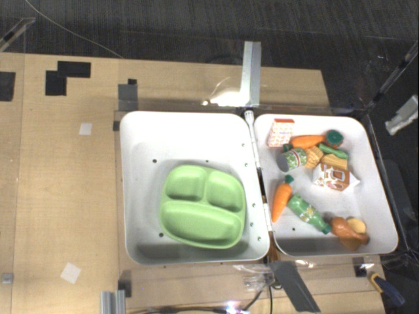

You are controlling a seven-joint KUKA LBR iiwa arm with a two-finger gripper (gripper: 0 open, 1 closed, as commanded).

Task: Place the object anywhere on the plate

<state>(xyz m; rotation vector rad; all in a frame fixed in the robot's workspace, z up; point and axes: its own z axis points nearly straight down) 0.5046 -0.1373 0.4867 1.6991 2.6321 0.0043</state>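
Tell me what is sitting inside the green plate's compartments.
The green plate in the left bin shows three bare compartments, nothing resting in them. The toy food, like the carrot and green bottle, lies in the right bin. What is under the plate is covered.

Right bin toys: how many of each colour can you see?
Counting by main colour, as far as the clutter lets me tell, in the right bin:
Orange: 3 (carrots, corn)
Green: 3 (bottle, can, round piece)
White/red cartons: 2
Brown: 1
Total: 9
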